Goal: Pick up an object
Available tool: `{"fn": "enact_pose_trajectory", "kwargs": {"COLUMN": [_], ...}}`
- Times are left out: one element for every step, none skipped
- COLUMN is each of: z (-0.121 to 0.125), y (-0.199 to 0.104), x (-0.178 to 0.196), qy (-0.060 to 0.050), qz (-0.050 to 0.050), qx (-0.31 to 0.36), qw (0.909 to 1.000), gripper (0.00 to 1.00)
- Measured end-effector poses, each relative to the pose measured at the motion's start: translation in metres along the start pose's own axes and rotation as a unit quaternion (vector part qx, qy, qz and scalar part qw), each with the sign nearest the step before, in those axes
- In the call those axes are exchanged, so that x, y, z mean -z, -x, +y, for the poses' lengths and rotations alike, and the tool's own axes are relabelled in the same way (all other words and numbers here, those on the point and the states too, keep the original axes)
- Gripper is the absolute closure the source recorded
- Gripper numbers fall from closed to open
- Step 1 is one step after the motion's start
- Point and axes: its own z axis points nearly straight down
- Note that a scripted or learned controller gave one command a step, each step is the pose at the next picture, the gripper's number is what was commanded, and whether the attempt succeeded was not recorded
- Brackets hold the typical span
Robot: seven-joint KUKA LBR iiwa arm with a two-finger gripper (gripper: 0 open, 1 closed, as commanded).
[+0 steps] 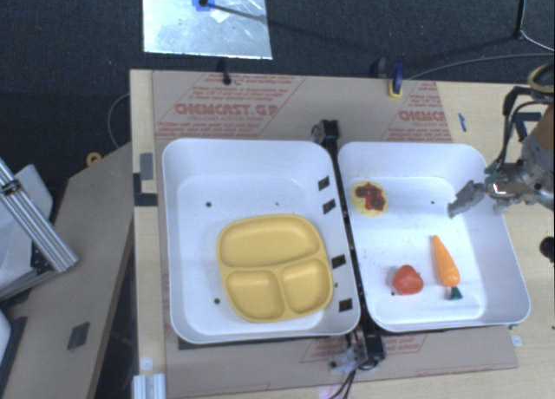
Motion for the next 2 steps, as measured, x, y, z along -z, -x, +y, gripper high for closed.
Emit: {"fn": "enact_pose_trajectory", "kwargs": {"z": [0.001, 0.001], "y": [0.006, 0.011], "x": [-0.061, -0.104], "qy": [-0.001, -0.001], "qz": [0.000, 0.000], "qx": [-0.001, -0.002], "qw": [1.0000, 1.0000], "gripper": [0.00, 0.00]}}
